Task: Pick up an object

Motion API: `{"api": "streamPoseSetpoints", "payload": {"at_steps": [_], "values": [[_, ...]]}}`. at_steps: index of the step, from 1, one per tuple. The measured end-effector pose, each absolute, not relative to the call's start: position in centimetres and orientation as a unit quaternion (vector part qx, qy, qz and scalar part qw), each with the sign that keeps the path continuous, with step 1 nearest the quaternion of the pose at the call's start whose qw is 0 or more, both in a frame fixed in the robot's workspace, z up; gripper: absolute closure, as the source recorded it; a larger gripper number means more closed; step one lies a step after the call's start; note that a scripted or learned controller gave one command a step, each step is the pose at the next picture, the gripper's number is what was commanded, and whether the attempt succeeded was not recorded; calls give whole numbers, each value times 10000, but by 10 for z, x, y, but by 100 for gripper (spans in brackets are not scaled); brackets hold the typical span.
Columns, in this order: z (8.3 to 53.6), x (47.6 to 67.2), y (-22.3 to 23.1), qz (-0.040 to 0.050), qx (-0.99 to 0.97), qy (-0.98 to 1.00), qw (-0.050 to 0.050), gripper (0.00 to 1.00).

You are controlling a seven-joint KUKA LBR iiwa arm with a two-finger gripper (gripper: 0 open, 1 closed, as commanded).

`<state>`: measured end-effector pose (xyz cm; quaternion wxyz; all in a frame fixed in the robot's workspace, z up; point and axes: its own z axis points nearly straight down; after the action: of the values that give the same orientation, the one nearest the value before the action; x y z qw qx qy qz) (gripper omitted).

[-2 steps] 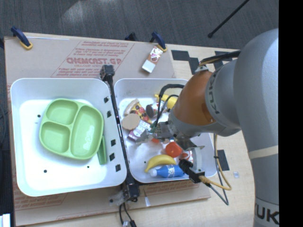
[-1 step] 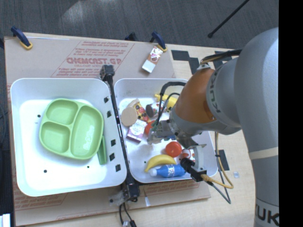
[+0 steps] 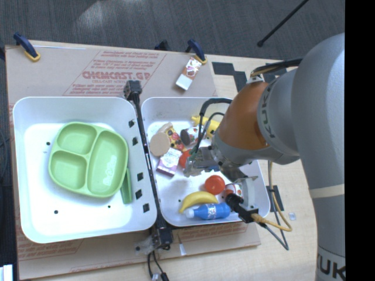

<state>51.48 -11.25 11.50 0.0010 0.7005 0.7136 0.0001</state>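
The right bin [image 3: 153, 115] holds a jumble of small things: a tan round disc [image 3: 159, 143], a red and yellow packet [image 3: 173, 137], a pink and white packet [image 3: 168, 160], a red ball [image 3: 214, 184], a yellow banana [image 3: 197, 200] and a blue bottle [image 3: 209, 212] lying on its side. My gripper [image 3: 192, 164] is low over the middle of this bin, next to the pink packet and above the red ball. The orange wrist [image 3: 246, 122] covers the bin's right part.
The left bin [image 3: 35, 215] holds a green divided plate [image 3: 88, 160] with a green stick [image 3: 126, 186] at its right rim. A small box [image 3: 188, 75] lies on the cardboard behind the bins. Cables [image 3: 275, 221] trail off the right bin's front corner.
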Motion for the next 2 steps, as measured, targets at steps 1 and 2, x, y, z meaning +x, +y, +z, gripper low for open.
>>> {"api": "streamPoseSetpoints", "payload": {"at_steps": [1, 2], "values": [[227, 477, -134, -1, 7059, 7083, 4, 100], [157, 476, -133, -14, 7046, 7096, -18, 100]]}}
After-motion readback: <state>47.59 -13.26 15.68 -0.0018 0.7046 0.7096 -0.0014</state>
